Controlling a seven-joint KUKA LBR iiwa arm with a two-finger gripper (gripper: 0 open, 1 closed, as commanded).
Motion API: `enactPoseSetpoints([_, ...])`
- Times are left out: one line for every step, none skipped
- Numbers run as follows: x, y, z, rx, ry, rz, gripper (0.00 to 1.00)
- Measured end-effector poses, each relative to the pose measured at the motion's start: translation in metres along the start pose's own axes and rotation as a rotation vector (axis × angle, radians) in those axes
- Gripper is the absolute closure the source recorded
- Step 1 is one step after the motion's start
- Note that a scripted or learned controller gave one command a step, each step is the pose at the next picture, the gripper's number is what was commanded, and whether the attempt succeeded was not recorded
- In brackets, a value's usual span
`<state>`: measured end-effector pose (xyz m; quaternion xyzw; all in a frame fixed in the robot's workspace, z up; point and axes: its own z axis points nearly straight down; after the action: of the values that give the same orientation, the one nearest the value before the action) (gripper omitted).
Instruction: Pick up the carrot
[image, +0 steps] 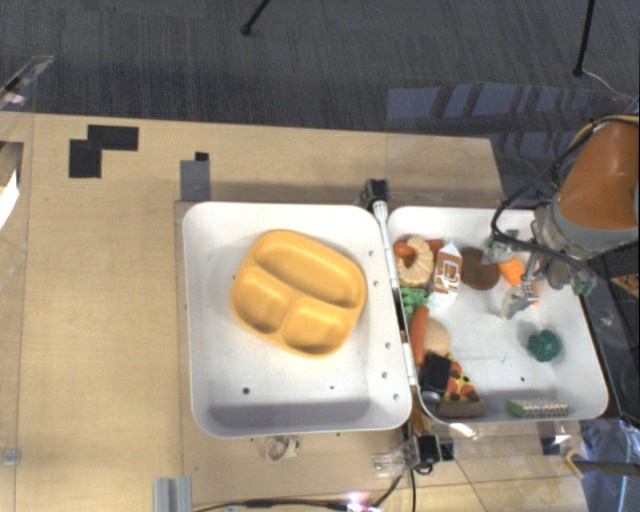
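The small orange carrot-shaped toy (512, 270) sits high in the right-hand shallow white bin (590, 395), tucked under the arm's wrist, just beside a brown round piece (481, 274). The grey two-finger gripper (519, 297) hangs right by it, one silvery finger pointing down toward the bin floor; whether the carrot lies between the fingers I cannot tell, nor whether they are parted or closed. A dark green ball (544, 346) rests near below. Judging from this, the pickup seems unfinished: a confirmed grasp and lift remain. The yellow three-part plastic tray (298, 290) lies in the left bin.
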<state>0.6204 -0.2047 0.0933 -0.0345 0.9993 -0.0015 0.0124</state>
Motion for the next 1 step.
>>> enactPoseSetpoints([0.0204, 0.0016, -0.0007, 0.001, -0.001, 0.058, 0.00])
